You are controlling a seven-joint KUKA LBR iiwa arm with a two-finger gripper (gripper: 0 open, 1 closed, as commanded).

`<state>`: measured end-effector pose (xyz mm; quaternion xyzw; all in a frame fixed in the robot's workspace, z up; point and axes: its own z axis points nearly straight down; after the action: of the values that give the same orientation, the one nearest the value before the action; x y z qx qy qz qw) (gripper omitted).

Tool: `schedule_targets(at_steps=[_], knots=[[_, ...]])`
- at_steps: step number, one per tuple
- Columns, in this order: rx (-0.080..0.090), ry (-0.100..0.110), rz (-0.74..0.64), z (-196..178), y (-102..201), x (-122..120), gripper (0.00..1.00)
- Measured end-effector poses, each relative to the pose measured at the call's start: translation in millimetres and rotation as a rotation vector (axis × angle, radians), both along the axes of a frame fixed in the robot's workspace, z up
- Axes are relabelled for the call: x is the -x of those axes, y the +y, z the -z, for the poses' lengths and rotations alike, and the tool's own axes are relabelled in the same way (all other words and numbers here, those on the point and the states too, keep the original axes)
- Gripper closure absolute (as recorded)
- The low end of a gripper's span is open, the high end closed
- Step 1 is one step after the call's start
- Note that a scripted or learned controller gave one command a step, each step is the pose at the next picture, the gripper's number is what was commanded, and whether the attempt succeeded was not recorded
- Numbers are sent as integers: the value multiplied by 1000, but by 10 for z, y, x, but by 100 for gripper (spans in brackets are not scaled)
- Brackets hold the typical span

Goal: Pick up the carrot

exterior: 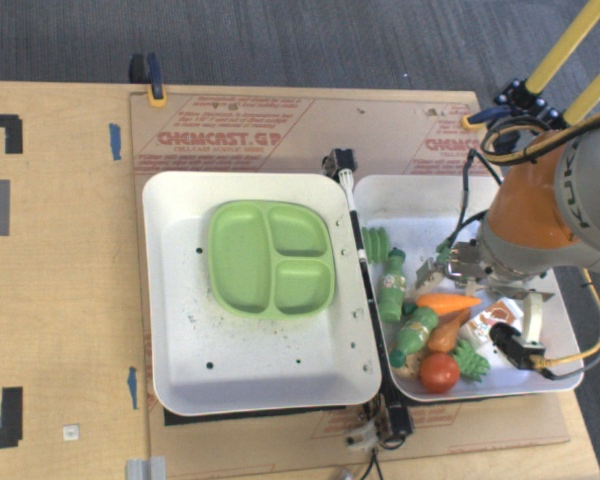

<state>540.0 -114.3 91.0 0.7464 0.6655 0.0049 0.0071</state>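
Far left, bare desk (pixel 60 268) with black tape marks, well apart from the work. Next, left bin (pixel 170 358) carrying a green divided plate (pixel 272 258) flat near its middle, likely staged as a landing spot. Across the shared rim, right bin (pixel 420 198) crowded along its left and lower part: green vegetables (pixel 392 288) stacked against the left wall, a red tomato (pixel 439 372) near the front edge, the carrot (pixel 448 304) lying on its side among them with another orange piece just below, touching or nearly so. Farther right, arm (pixel 540 208) bent low into the bin from the right, claw (pixel 458 265) just above the carrot, apparently lined up for a grab. Cannot tell how wide the claw stands, nor whether it touches the carrot; nothing visibly gripped.
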Motion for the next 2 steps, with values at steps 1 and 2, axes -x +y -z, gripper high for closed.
schedule_targets(at_steps=[1,2], knots=[[-6,-5,242,3,-56,539,0],[10,-18,6,-7,53,513,0]])
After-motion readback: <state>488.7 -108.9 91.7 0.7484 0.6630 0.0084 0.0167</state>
